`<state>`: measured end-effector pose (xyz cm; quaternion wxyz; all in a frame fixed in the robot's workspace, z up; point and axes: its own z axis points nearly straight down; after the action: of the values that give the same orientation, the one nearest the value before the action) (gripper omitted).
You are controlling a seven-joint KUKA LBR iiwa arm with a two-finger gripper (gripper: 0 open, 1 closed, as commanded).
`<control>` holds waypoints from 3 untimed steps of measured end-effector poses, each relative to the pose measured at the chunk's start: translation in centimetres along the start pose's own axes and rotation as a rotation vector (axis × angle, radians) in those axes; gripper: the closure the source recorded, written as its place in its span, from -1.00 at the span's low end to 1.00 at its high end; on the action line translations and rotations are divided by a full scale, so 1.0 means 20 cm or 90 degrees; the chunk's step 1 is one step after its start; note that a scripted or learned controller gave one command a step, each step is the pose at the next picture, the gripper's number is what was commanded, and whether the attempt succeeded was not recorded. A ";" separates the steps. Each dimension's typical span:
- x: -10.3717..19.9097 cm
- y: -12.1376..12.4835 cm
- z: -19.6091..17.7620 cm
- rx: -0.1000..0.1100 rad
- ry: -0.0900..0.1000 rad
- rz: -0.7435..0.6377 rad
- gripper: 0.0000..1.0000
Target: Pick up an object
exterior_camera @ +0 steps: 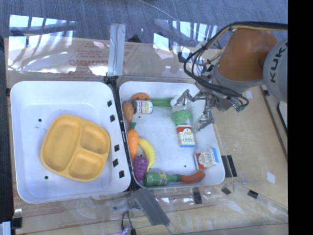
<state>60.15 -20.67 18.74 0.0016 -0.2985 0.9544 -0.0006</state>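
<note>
My gripper (194, 109) hangs over the upper right part of the right bin (161, 126), open, its two metal fingers (206, 119) spread with nothing held between them. Just left of and below it lies a small green toy (180, 116). A little carton with a red and green label (186, 135) lies under that. Along the bin's left side sit a small jar (144, 106), a carrot (133, 142), a banana (148, 153) and purple grapes (140, 167). A green bottle (159, 179) and a red sausage (192, 176) lie at the front.
The left bin (29, 106) holds a yellow divided plate (75, 147). A small white box (207, 158) sits in the right bin's front right corner, and a green stick-shaped toy (162, 102) lies near its back wall. Black cables loop above the wrist.
</note>
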 end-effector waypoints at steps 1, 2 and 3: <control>0.07 0.04 0.45 0.004 -0.003 -0.006 -1.00; 0.03 0.20 0.48 -0.003 0.001 -0.018 -1.00; -0.45 0.33 0.47 -0.001 0.012 0.080 -1.00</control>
<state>63.72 -10.08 9.28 -0.0079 -0.2383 0.9712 -0.0024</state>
